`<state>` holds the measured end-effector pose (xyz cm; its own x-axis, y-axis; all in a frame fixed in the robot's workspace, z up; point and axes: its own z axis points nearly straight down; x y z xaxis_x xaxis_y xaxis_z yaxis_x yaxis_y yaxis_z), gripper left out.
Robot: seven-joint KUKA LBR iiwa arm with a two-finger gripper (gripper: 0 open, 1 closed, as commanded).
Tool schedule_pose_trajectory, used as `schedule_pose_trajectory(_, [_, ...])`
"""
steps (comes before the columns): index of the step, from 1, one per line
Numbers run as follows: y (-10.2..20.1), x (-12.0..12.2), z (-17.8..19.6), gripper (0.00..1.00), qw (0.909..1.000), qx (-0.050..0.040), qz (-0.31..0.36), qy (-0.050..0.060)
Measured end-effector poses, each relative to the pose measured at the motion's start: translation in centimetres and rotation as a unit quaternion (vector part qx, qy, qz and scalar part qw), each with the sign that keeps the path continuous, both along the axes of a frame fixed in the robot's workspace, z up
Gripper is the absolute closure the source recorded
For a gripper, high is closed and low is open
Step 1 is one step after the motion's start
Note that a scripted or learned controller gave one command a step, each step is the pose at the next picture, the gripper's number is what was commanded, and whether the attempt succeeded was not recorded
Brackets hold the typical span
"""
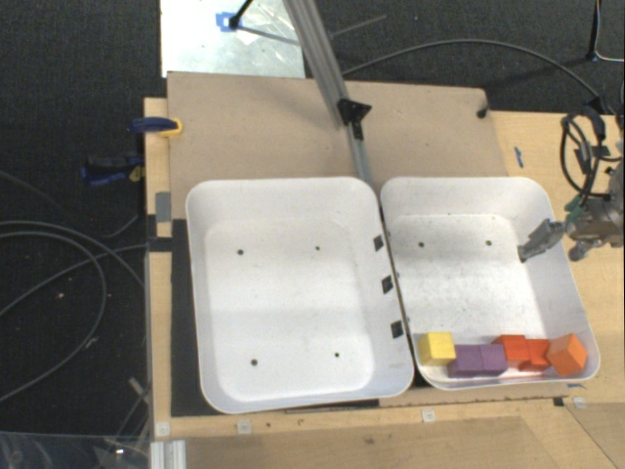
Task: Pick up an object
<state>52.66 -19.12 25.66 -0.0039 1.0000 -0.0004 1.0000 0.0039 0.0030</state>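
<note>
Blocks lie along the right bin's (547,203) near wall: yellow block (437,346), purple block (478,360), orange blocks (547,353). My claw (559,238) hovers spread at the far rim; I should descend onto the isolated yellow.

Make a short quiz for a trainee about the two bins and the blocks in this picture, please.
1. True or false: all the blocks lie in the right bin.
2. Which block is nearest the divide between the bins? A) orange block B) yellow block C) purple block
3. Fill in: the claw is above the right bin's ____ rim.

Key
1. True. The yellow block, purple block, red block and orange block all lie along its near edge.
2. B.
3. Right.
</note>
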Motion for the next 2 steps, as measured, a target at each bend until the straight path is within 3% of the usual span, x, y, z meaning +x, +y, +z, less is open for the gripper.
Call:
schedule_pose_trajectory(1, [2.8, 1.7, 6.4, 0.0, 1.0, -0.0005, 0.004, -0.003])
schedule_pose_trajectory(2, [-1.5, 6.5, -2.0, 0.0, 1.0, -0.0004, -0.002, 0.003])
